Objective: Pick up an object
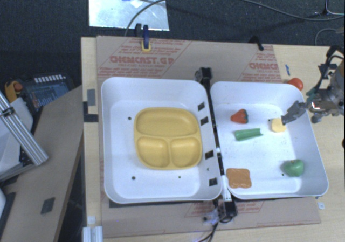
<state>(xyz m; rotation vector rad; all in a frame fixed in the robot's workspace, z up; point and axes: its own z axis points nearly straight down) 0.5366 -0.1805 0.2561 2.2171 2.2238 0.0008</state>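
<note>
At the bottom of the frame, nearest the camera, an orange cracker (239, 178) lay flat in the right bin (312, 154), with a green lump (294, 167) to its right. Higher up sat a green bean (247, 134) and a red-and-green piece (240, 116), scattered loose, probably as picking targets. The gripper (292, 112) hung at the right of the frame, its tip just beside a pale yellow block (278, 125), likely its target; whether it was spread or pinched could not be told. The left bin (116, 144) held a yellow divided tray (166, 137).
</note>
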